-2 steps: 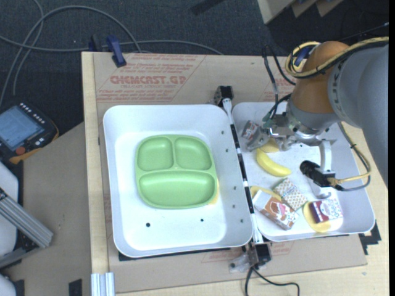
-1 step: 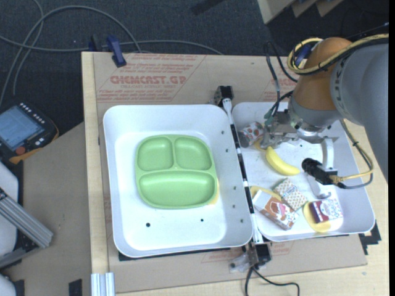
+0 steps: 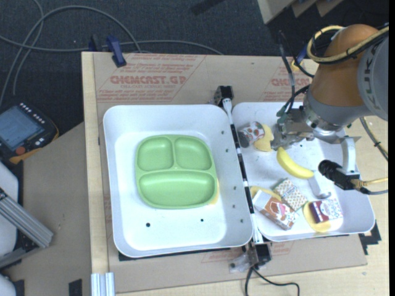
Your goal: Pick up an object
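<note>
Over the right bin (image 3: 365, 217), the gripper (image 3: 289, 134) hangs just above a banana (image 3: 294, 164); whether its claw is released or clenched, I cannot tell. Left bin (image 3: 117, 165) holds a green divided plate (image 3: 176, 170).

One fixed camera above the bench (image 3: 185, 66) looks down slantwise on both bins (image 3: 123, 184)

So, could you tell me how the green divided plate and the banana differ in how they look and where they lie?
The green divided plate lies alone in the left bin; the banana lies in the right bin among small packets. The plate is broad, rounded-square and split into three compartments; the banana is a slim yellow curve and much smaller. The gripper hangs just above the banana, far from the plate. Both rest flat on a white bin floor.
</note>
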